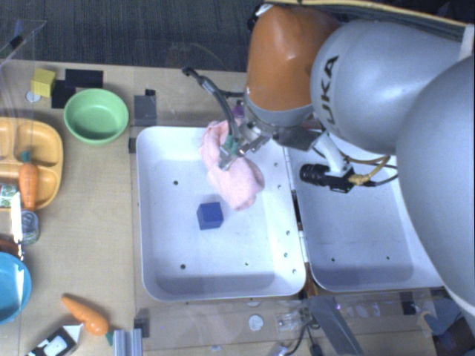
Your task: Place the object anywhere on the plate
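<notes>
A pink soft cloth-like object [239,180] hangs over the upper middle of the left bin [171,273]. My gripper [232,146] reaches down from the orange wrist and its fingers are closed into the object's upper part, which bunches around them. A small blue cube [211,215] lies on the bin floor just left of and below the pink object. A yellow divided plate [41,143] sits at the far left of the bench with a carrot [27,185] on it. The rim of a blue plate [13,291] shows at the lower left.
A green bowl [96,115] stands above the left bin's left corner. A second carrot [86,315] lies on the bench at lower left. The right bin [364,265] lies under the arm's grey body. A yellow block [43,81] sits at the back left.
</notes>
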